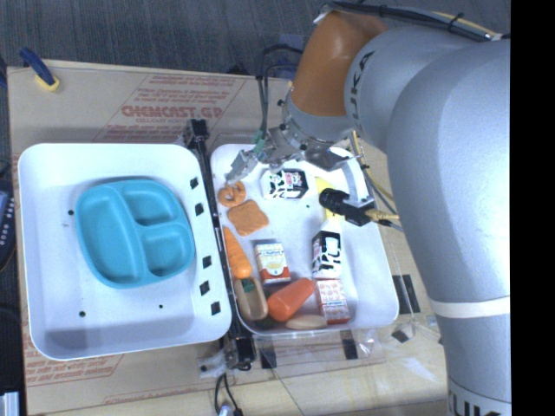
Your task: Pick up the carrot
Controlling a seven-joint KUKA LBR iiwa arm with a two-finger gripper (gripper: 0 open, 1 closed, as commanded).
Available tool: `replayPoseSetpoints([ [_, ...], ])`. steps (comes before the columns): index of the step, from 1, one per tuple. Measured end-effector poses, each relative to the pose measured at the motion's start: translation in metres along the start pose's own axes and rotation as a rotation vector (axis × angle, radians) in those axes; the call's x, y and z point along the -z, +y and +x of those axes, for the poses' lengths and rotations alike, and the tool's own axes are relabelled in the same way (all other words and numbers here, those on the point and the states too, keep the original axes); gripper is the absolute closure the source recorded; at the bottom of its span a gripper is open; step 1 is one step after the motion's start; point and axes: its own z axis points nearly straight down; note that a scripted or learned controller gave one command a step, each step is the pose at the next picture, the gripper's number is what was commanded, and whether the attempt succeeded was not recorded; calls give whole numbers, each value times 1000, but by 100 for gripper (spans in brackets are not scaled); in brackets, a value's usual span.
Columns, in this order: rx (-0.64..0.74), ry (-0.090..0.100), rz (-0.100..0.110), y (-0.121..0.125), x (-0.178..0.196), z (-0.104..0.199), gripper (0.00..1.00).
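Grey arm (434,172) looms over the right white bin (379,271), whose long orange carrot (236,251) lies along its left wall at frame centre, gripper (253,157) hovering above-right of it, grip state indeterminate; approach step, descent onto carrot next.

Setting: robotics lab or test bench, not a home.
Arm: large grey industrial arm (434,146) with an orange band, cables running along it.
Bench surface: printed cardboard sheet (165,102) laid flat under two white bins (43,232) clipped together side by side.
Contents: blue divided tray (134,232) and toy food items (290,297) (apparently plastic replicas).
Floor: grey carpet-like covering (130,11), texture unclear at this resolution.
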Motion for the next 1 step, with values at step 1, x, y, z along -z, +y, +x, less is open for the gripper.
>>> replayPoseSetpoints([
  [1, 115, 1, 2, -77, 4, 27, 0],
])
